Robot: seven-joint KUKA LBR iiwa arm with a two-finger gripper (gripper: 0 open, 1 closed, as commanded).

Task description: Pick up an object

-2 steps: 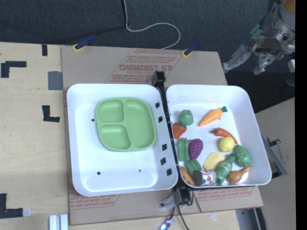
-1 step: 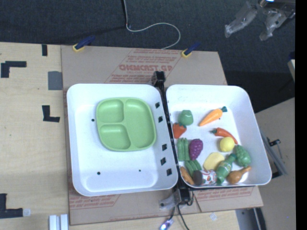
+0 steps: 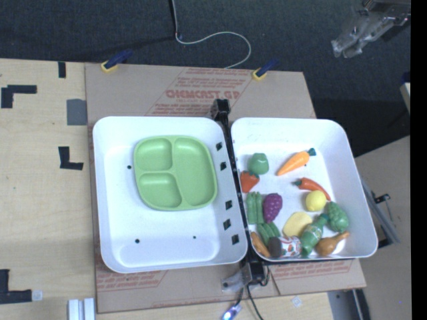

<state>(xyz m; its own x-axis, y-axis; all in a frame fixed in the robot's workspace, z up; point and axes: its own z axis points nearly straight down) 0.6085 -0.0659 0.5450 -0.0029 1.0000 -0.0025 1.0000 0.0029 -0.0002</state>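
Note:
The right white bin (image 3: 333, 135) holds several toy foods. Among them are a green pepper (image 3: 259, 163), an orange carrot (image 3: 294, 163), a red chili (image 3: 310, 185), a yellow lemon (image 3: 315, 200), purple grapes (image 3: 272, 207) and a broccoli (image 3: 337, 217). More pieces crowd the bin's near edge. My gripper (image 3: 345, 43) hangs high at the top right, over the dark floor beyond the bench. It is well away from both bins, and nothing shows in it.
The left white bin (image 3: 113, 239) contains a green divided plate (image 3: 175, 172). Both bins rest on a cardboard sheet (image 3: 200, 92) held by clamps. A white cable (image 3: 213, 39) loops across the floor behind the bench.

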